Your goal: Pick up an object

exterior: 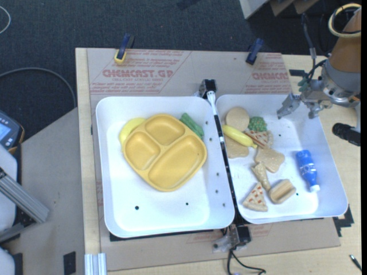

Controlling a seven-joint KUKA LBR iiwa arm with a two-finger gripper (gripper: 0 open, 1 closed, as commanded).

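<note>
The desk (86, 153) carries two white bins: the left bin (114, 199) has a yellow tray (164, 152) with a green piece (192, 125) poking out behind it, and the right bin (327, 193) has the small food toys any of which would serve as the pick. The arm (347, 56) comes in at the top right, and its end effector (299, 106) hangs over the far right corner of the right bin with its fingers spread and nothing between them.

Risks, as I judge them: the toys are bunched, with the banana (238, 135) lying over a cookie (236, 119), and the pizza slice (256, 198) and bread (281, 191) are touching, so a closing grip may shove neighbours or catch two. The blue bottle (307, 169) lies apart and is round, so it may roll out of the fingers. The broccoli (256, 123) sits nearest.

The arm is cut off by the frame edge, the fingertips are small and blurred, and their height above the bin is hard to judge
</note>
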